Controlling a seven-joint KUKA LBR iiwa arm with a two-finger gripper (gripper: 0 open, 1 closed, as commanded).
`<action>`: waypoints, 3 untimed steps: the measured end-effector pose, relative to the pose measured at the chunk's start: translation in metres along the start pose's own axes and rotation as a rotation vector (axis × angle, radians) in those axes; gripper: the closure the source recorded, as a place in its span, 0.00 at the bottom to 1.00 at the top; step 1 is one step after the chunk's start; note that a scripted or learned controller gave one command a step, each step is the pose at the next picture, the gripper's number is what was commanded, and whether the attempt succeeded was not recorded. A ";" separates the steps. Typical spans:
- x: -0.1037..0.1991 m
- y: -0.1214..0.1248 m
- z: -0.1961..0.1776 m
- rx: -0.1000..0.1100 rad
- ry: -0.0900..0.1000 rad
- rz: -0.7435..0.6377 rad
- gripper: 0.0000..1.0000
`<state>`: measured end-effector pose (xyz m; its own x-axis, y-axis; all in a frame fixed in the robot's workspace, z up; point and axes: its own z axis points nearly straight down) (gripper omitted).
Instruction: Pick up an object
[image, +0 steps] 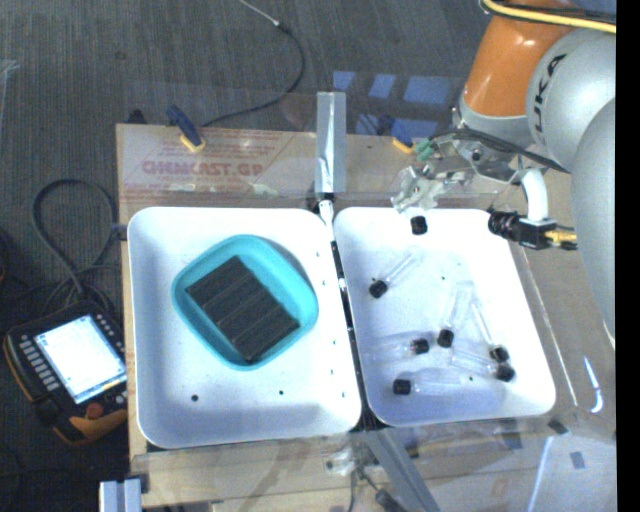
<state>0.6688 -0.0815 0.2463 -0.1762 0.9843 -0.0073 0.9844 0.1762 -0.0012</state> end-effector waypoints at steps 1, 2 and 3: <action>0.000 0.000 -0.009 0.001 -0.005 -0.001 1.00; 0.000 0.001 -0.018 0.001 -0.009 -0.002 1.00; -0.001 0.001 -0.027 0.002 -0.013 -0.003 1.00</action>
